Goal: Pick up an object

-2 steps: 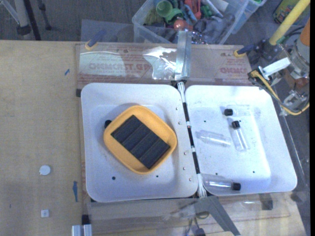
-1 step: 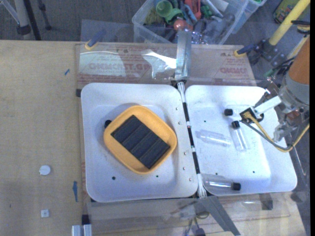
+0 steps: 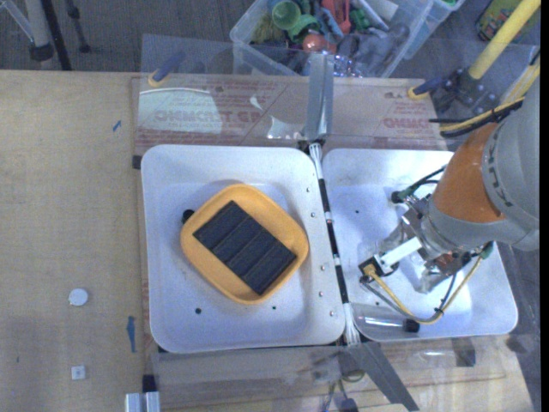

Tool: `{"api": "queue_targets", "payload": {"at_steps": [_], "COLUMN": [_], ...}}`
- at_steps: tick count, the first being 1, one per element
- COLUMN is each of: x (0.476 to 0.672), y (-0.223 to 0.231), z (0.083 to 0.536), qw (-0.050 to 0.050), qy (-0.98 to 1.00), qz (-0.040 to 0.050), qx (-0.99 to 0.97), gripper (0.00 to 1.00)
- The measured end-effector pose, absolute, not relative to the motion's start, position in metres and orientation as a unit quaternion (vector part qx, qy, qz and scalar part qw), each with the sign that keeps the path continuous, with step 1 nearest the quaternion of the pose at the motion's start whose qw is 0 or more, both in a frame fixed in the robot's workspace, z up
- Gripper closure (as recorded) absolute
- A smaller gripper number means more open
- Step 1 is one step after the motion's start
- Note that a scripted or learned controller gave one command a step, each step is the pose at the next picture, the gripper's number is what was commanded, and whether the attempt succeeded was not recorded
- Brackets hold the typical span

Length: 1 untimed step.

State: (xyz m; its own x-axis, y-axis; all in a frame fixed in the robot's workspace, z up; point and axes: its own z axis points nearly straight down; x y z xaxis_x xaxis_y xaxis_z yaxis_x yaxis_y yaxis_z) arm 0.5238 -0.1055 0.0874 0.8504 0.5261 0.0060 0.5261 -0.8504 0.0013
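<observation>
A yellow, rounded-square object point(image 3: 244, 244) with a black ribbed pad on top lies flat in the middle of the left bin point(image 3: 163, 316). A small black piece point(image 3: 187, 217) peeks out at its upper left edge. My gripper point(image 3: 431, 275) hangs low over the right bin point(image 3: 360, 196), below the arm's orange band point(image 3: 467, 187). It is far to the right of the yellow object, across the divider between the bins. Nothing can be seen held in it.
A clear tub of mixed toys point(image 3: 343, 15) stands behind the bins. A cardboard panel point(image 3: 214, 114) lies along the back edge. A glassy, see-through patch point(image 3: 382, 320) shows at the front of the right bin. The wooden bench point(image 3: 60, 187) spreads out to the left.
</observation>
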Motion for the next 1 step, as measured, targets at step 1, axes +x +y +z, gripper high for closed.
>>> {"api": "queue_targets", "payload": {"at_steps": [1], "x": [0.536], "y": [-0.1139], "z": [0.359], "qw": [0.0], "qy": [-0.274], "qz": [0.0004], "qx": [-0.962], "gripper": [0.0]}}
